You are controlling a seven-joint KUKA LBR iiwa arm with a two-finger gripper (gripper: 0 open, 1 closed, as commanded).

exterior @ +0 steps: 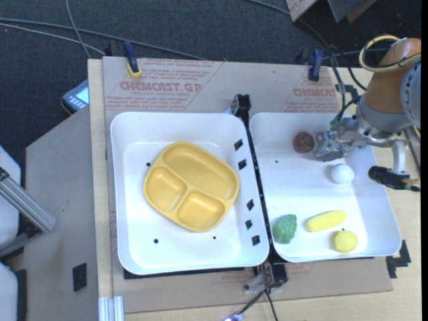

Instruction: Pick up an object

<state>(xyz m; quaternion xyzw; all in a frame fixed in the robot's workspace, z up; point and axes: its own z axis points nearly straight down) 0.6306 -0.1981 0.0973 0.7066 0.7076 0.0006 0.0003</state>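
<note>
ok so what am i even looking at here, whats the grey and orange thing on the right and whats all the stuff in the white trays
This is one picture from a camera fixed above a workbench, looking down at a slant. The grey machine with the orange band is a robot arm reaching in from the right. At its tip is a two-finger gripper, the part meant to pick things up.

Two shallow white bins sit side by side. The left bin holds a yellow plastic plate with three compartments. The right bin holds small items: a dark reddish round ball, a white ball, a green leafy toy vegetable, a yellow toy corn cob and a round yellow toy fruit.

The gripper is over the right bin's far side, between the reddish ball and the white ball. I can't see anything held between its fingers.
</note>
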